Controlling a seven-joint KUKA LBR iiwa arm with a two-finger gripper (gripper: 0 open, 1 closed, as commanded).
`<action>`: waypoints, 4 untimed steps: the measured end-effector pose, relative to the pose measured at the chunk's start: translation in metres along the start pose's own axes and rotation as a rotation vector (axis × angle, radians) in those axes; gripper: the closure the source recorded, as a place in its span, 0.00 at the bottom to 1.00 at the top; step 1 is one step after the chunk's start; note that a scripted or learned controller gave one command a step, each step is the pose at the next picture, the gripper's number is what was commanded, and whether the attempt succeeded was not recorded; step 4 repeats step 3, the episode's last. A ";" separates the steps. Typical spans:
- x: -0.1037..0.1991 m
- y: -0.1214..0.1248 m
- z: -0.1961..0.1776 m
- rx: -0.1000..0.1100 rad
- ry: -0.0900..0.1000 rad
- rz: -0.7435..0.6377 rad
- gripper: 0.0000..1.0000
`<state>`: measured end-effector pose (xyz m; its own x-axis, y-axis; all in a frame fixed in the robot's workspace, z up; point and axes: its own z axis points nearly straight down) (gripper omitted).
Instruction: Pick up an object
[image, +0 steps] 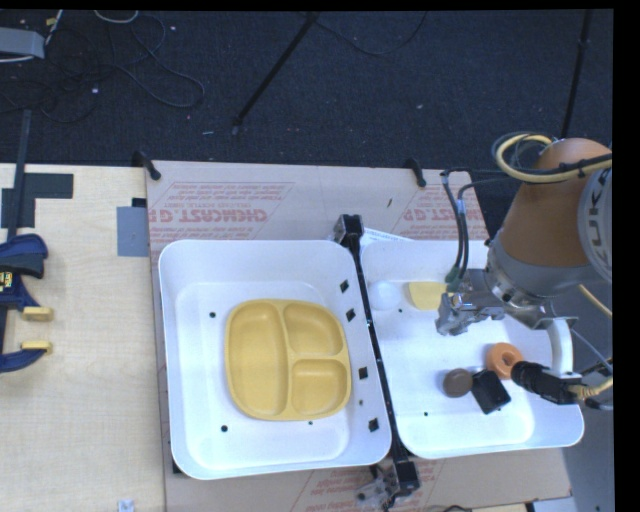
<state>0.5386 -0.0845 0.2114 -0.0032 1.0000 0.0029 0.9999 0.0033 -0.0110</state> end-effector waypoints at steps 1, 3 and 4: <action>0.057 -0.008 0.011 0.000 0.000 -0.001 1.00; 0.170 -0.022 -0.005 -0.002 -0.003 -0.003 1.00; 0.170 -0.022 -0.005 -0.002 -0.003 -0.003 1.00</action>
